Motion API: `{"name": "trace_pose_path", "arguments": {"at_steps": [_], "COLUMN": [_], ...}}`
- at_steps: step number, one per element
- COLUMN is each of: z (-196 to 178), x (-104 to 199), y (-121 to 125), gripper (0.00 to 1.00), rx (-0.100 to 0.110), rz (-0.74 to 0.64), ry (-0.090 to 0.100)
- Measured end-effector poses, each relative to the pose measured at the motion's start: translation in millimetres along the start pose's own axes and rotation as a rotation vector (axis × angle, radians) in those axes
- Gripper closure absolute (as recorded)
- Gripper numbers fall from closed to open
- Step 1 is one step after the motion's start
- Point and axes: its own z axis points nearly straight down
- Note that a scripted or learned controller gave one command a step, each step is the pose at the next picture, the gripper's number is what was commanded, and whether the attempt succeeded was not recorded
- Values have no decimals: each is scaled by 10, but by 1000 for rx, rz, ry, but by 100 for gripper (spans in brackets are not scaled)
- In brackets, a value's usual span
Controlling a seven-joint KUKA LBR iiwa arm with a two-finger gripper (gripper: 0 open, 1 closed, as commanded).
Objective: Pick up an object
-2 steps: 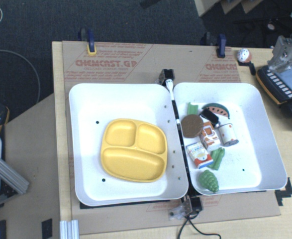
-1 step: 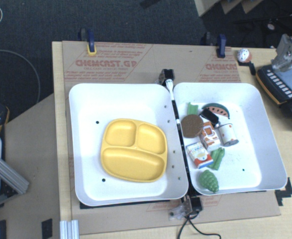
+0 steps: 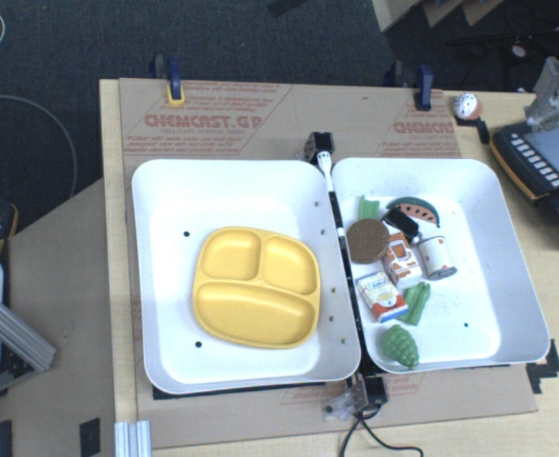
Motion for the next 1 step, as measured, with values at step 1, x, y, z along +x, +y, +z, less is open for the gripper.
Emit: {"name": "trace_pose_path", "arguments": {"at_steps": [1], "z": [-107], "x": [2], "y": [8], "gripper": [100], "rx": [-4], "rz": [-1], "ry": [-1]}}
